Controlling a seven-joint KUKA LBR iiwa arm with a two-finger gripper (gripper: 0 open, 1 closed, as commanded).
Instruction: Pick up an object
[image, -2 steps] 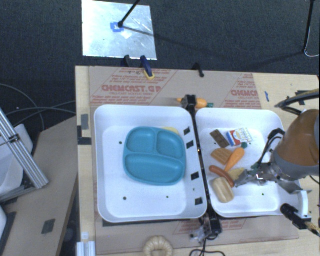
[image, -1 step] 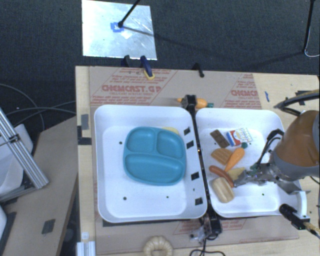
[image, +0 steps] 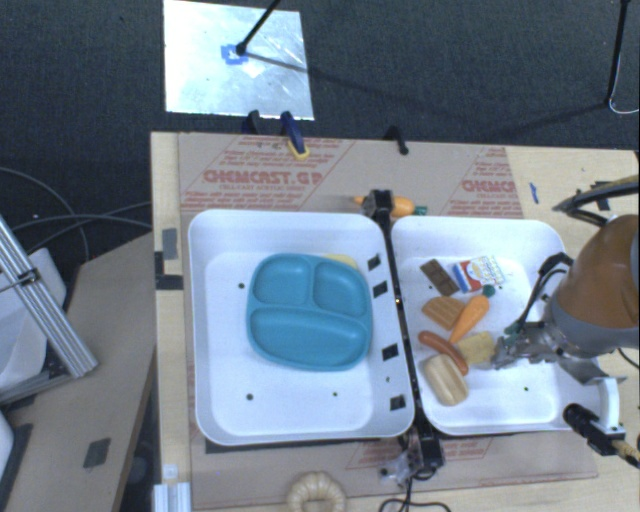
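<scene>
Faintly, bench board (image: 262, 172) reads "CHEMCAST GP", red print

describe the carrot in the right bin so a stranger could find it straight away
Start at the right bin, the one without the blue divided tray. A cluster of toy food lies near its left wall; the carrot lies slanted in the middle of it. It is the one bright orange, tapered piece, with a brown rectangular piece above and a red sausage below.
</scene>
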